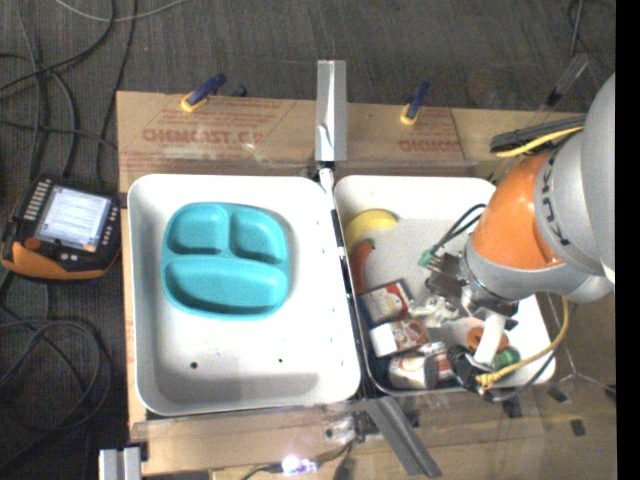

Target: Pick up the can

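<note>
Sizing up the can (385, 301): stiff, slick, probably light, prone to roll.
It lies on its side just beside your tool (447, 313); pinch across the body. Tool state: can't tell.

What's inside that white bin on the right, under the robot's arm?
The right bin holds a jumble: a yellow round thing, a red-labelled can and other packages. The arm covers the rest, so what lies beneath it is hidden.

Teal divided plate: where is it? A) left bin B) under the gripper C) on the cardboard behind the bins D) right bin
A: the teal divided plastic plate lies flat in the left shallow white bin, apart from the clutter in the right white bin where the grey arm reaches in.
</note>
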Motion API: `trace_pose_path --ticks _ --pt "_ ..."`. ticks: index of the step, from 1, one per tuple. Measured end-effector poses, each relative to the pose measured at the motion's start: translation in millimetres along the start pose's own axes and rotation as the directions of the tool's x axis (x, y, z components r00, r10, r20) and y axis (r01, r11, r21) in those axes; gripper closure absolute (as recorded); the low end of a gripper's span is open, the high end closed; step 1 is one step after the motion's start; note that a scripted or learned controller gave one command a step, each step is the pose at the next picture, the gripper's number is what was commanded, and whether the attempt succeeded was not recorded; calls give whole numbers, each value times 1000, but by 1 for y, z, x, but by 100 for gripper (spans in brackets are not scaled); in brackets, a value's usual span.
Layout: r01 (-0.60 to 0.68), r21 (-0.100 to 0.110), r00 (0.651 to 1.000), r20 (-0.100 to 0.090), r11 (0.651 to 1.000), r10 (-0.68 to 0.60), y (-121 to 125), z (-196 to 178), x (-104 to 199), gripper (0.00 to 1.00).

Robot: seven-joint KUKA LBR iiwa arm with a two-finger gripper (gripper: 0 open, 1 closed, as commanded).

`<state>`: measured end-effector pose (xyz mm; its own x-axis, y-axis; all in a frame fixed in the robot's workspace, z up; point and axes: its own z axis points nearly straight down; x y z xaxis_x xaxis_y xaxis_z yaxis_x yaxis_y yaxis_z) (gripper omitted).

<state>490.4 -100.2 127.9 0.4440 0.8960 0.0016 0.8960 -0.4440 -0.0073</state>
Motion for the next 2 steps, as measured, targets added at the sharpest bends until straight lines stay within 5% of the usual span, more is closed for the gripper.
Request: trace_pose_path --ticks 2 --pt "193 -6 981 7 981 -192 -6 -211 -4 100"
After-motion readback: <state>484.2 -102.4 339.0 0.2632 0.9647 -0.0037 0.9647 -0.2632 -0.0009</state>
